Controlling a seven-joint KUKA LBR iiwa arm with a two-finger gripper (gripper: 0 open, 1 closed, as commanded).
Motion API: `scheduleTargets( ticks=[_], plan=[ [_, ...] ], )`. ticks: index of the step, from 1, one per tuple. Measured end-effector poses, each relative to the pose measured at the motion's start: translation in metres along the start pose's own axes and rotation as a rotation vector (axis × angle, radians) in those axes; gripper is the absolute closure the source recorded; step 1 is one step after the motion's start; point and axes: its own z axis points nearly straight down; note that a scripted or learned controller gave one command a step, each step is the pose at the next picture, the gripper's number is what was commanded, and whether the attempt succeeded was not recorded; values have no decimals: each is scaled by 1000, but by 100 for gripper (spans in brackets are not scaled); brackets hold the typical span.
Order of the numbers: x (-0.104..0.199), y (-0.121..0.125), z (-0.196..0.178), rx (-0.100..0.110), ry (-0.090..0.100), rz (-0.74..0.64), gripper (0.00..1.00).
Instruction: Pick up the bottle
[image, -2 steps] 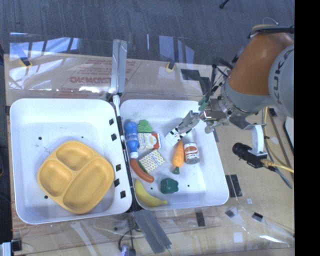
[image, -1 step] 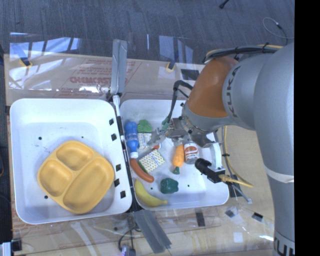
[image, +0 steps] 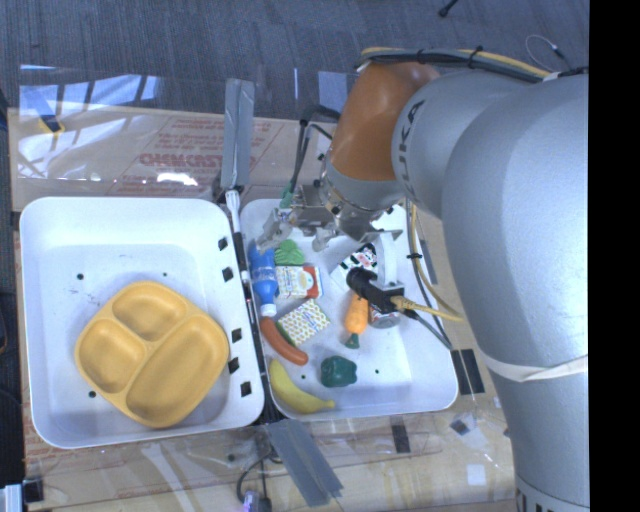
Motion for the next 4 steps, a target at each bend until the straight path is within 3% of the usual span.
scheduleTargets(
  ticks=[1, 2, 3, 4],
  plan=[
    [-50, -11, 80, -22, -4, -160, 0],
    [-50, -11, 80, -22, -4, -160, 0],
    [-58, 32, 87, -19, -8, -502, 0],
    [-58, 32, 76, -16, -8, -506, 100]
  ],
)
